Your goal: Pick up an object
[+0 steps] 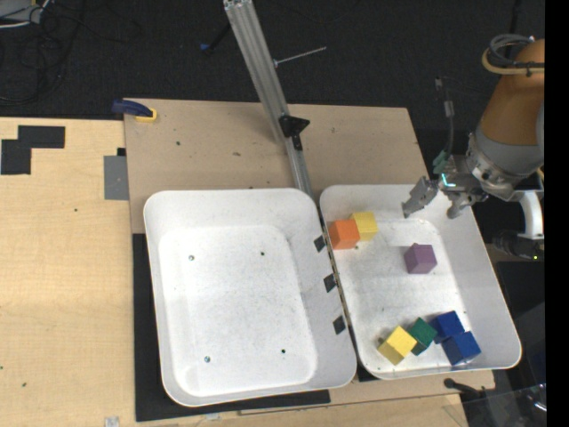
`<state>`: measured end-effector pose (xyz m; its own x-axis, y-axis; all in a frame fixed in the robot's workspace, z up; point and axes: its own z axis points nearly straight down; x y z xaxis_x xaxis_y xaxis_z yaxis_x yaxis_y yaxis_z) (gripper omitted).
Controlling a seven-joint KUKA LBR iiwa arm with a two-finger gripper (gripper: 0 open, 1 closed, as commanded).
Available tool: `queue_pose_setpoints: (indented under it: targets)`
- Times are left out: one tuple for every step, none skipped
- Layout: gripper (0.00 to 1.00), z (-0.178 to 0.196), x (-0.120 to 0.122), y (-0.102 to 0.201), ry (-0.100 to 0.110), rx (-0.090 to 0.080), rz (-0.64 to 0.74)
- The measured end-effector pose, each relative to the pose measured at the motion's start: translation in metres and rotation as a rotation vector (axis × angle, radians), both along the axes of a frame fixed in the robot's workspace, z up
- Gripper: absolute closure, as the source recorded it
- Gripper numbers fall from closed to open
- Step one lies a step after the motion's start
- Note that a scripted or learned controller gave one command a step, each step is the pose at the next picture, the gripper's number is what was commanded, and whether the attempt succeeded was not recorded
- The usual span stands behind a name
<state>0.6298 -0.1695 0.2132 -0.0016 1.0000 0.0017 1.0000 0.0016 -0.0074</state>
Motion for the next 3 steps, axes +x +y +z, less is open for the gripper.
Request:
queue_pose_setpoints:
  targets:
    - [0.0,0.003,0.001,0.0,-0.004,-0.001,0.003]
    - [0.0,-0.061,-0.006,0.0,0.002,0.0,-0.002]
    - [0.0,-0.121,-0.014,-0.005,0.001,0.0,-0.003]
